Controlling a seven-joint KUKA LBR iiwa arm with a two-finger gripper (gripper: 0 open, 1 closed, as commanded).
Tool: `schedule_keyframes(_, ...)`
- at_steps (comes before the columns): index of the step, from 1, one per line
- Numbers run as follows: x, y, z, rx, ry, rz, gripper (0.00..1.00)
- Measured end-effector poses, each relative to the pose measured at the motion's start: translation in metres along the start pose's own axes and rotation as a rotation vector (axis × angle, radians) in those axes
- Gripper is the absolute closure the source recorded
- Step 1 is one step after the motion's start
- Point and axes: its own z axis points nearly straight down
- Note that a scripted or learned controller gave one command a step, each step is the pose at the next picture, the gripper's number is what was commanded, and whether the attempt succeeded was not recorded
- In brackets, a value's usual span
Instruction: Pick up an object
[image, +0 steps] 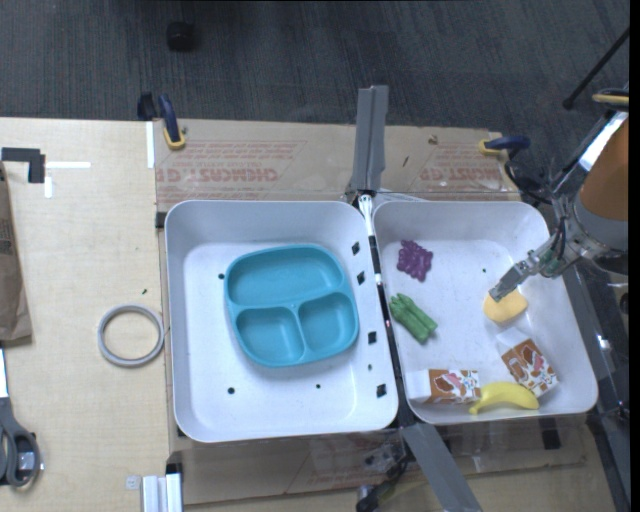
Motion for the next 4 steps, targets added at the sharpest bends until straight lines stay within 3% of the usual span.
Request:
schedule_keyframes(1, 0.004, -0.011, 0.041, -0.001, 0.001, -0.379, 0.00)
schedule_keyframes(2, -0.024, 0.039, -0.023, -0.002, -0.001, -0.487, 0.00)
schedule_keyframes(3, 0.042, 0.023, 0.041, -0.001, 0.002, -0.616, 0.00)
schedule_keyframes(4, 0.014, -0.031, -0.048, 0.000, 0.001, -0.253, 0.00)
